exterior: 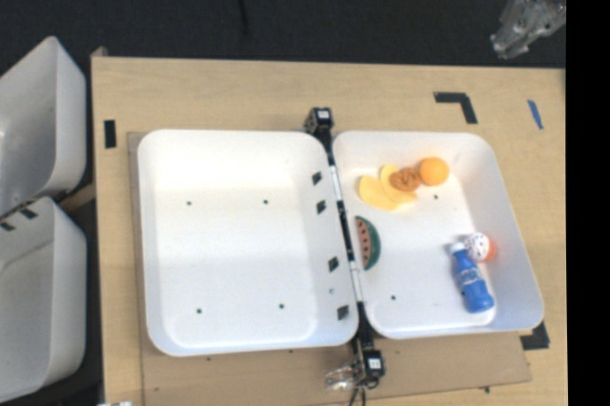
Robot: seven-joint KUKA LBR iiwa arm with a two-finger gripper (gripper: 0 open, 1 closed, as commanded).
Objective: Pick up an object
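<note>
Several small objects are seen in the right bin (496,168), any of which may be picked. A blue bottle (471,281) with a white label lies on its side near the bin's right wall, and a small white and orange ball (479,247) is touching its upper end. Toward the far side of the bin, a flat yellow piece (379,192) with a soft, rounded outline is partly overlapped by a brown lumpy item (405,178), and a smooth orange sphere (434,170) is set just beside that. A watermelon slice (367,242), green-rimmed with a red face, rests against the divider between the bins. The left bin (229,242) is of smooth white plastic with rounded corners. Both bins sit on a tan wooden surface (238,94). The arm's end (527,16) is held well above and beyond the right bin, at the upper right, apart from every object; whether the jaws are apart or together cannot be told.
</note>
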